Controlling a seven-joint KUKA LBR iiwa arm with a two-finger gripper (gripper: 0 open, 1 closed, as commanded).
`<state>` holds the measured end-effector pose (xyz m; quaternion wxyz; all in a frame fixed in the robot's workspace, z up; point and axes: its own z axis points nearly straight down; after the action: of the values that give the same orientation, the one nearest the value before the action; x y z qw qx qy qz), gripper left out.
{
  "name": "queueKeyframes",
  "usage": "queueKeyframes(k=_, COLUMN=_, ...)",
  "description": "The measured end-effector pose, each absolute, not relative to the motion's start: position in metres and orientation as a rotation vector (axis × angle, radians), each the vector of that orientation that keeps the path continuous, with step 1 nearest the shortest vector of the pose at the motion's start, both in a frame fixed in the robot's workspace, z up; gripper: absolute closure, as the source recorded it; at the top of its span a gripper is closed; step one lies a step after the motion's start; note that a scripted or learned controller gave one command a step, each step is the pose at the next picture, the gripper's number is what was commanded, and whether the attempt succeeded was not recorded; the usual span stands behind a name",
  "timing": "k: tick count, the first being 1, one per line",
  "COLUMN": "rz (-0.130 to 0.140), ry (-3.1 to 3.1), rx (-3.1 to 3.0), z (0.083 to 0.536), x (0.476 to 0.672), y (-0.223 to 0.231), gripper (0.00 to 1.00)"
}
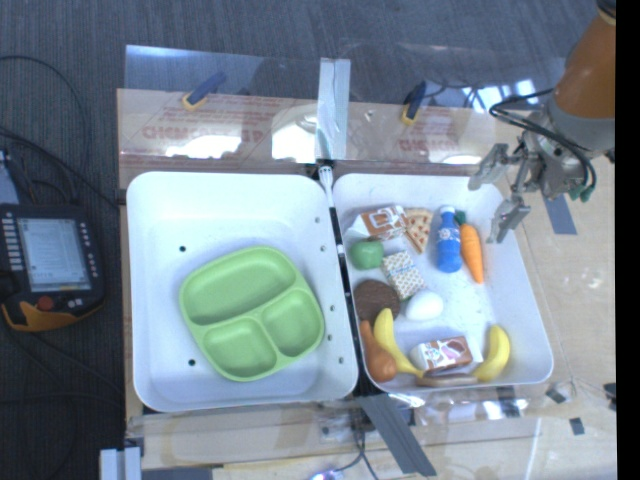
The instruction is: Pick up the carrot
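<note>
A green divided plate (253, 313) sits in the left bin (160, 218). In the right bin (530, 338), a blue bottle (448, 240) stands just left of the carrot (472, 252), touching it; further left lie a pizza slice (418, 230) and a green ball (366, 254). The carrot lies below and left of the gripper (500, 196), whose fingers are spread, holding nothing, above the bin's upper right corner.

The carrot (472, 253) lay flat in the right bin (530, 308), near its upper right part. It was orange, short and tapered, its thinner end seemingly pointing down the view, and it rested just beside a blue bottle (448, 245).
</note>
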<state>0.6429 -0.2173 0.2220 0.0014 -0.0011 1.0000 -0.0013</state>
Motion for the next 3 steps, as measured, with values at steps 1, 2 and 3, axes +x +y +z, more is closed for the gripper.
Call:
queueKeyframes(k=1, rz=-0.007, ry=3.132, rx=0.078, z=0.101, x=0.636, y=-0.222, gripper=0.0)
queueKeyframes(k=2, rz=-0.005, ry=3.128, rx=0.031, z=0.091, x=0.591, y=-0.218, gripper=0.0)
queueKeyframes(k=3, rz=-0.008, ry=3.117, rx=-0.039, z=0.093, x=0.541, y=-0.222, gripper=0.0)
